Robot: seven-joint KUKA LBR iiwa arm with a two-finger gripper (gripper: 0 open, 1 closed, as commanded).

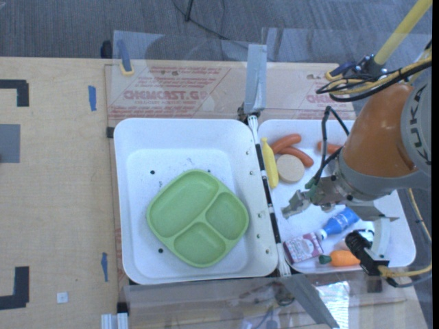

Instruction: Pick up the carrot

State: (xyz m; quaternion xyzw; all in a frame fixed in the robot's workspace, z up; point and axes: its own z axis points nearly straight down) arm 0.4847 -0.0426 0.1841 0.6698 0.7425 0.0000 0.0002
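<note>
The carrot (343, 258), small and orange with a green tip pointing left, lies near the front edge of the right bin (312, 127). My gripper (296, 204) hangs over the middle-left of that bin, up and to the left of the carrot and apart from it. Nothing is visibly held. The grey and orange arm covers the bin's right half.
A blue tube (339, 221) and a pink packet (302, 247) lie between the gripper and the carrot. Two red sausages (286, 141), a round tan slice (289, 171) and a yellow piece (269, 163) sit at the back. The left bin (137, 142) holds a green divided plate (197, 218).
</note>
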